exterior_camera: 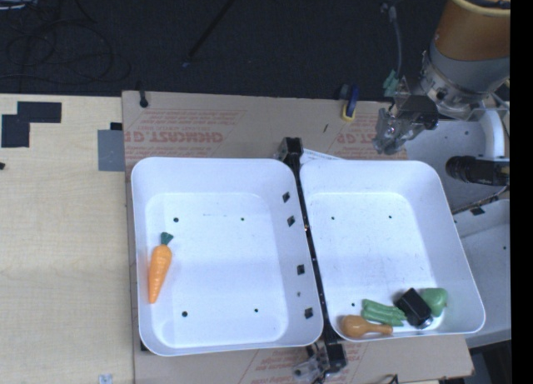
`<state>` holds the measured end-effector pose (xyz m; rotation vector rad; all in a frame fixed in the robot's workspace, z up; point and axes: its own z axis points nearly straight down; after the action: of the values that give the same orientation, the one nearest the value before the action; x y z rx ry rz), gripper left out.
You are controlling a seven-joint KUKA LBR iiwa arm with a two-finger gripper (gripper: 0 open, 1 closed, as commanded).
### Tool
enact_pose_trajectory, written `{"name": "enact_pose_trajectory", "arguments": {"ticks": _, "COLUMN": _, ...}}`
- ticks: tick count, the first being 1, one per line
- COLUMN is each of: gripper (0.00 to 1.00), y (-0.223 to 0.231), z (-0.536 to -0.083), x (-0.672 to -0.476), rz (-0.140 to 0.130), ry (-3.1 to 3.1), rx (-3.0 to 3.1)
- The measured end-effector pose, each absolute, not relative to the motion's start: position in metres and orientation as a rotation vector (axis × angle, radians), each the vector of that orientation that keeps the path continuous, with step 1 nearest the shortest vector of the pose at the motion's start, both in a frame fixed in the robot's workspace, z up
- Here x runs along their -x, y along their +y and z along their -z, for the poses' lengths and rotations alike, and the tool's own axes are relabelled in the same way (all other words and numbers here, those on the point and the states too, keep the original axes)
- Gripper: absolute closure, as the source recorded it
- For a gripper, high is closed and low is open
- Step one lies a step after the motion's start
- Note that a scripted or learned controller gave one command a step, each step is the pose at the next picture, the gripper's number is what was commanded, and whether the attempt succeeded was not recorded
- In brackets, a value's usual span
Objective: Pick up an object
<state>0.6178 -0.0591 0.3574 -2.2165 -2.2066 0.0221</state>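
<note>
Metal two-finger gripper (390,139) hangs at 1 o'clock above the right white plastic bin's (454,216) far rim; can't tell how it's set, nothing visibly in it. Nearest pickable cluster lies toward 6 o'clock in that bin's near corner: green plastic bean pod (382,312), black block (413,306), orange pear-shaped toy (364,326). Orange plastic carrot (158,268) sits far off in the left white bin (141,232), long axis 12–6.

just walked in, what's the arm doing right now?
The KUKA arm is up at the far right of the bench, its claw above the back edge of the right bin with nothing between its fingers. In that bin's near right corner lie a green bean pod, a black block, another green piece and an orange-tan gourd-like toy. A toy carrot lies in the left bin.
</note>
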Motion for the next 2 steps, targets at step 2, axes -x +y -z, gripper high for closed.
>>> {"name": "enact_pose_trajectory", "arguments": {"ticks": 2, "gripper": 1.0, "y": -0.055, "z": -0.486, "x": -0.575, "rz": 0.008, "ry": -2.231, "rx": 2.22}}
